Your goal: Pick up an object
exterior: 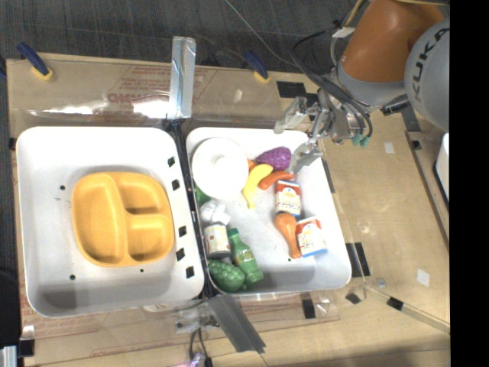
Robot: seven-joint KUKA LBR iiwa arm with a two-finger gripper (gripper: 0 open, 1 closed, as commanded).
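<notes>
Brown cardboard covers the desk (382,205), taped down, presumably to keep the two bins from sliding; the left white bin (38,167) carries a yellow divided tray (122,216) sitting near its middle, well apart from the clutter next door; the right white bin (332,239) holds all the small toys, heaped together so a blind reach has something to land on. The grey arm with its orange band (390,37) leans in from the right, bringing the claw (309,140) low over that bin's far edge; I cannot tell whether the claw is spread or closed, the metal parts blur into each other. A white plate (218,167) lies at the bin's far left; beside it a purple eggplant (275,157) rests just under the claw, touching a yellow banana (256,183); it looks the likeliest target. Nearer me lie a small carton (288,199), a second carton (311,237) against an orange carrot (286,232), a green bottle (243,254), a little jar (217,239), and a knobbly green vegetable (228,275).
</notes>
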